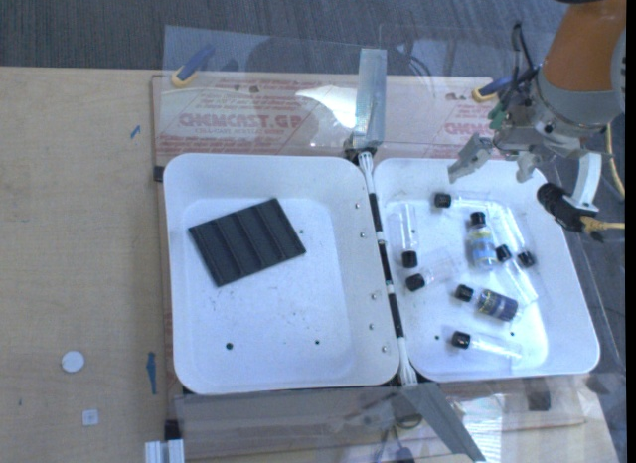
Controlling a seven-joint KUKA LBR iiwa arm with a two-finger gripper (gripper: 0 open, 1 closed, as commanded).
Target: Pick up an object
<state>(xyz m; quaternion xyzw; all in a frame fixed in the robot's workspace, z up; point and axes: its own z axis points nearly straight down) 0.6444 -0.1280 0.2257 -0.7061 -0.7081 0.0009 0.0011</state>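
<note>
We see the gripper [497,160] hanging above the far edge of the right bin [571,352], its two fingers spread apart with nothing between them. Just near of it, inside that bin, small clear vials with black caps lie scattered: one vial [441,200] close under the fingers, a pair [409,258] by the bin's left wall, a dark-bodied vial [494,303] toward the middle, and another [475,344] at the near side. We find a clear plastic bag [494,242] among them. In the left bin [189,352] a black ribbed slab [246,240] lies flat, tilted. A small white disc [73,361] sits on the surface [70,203] at far left.
</note>
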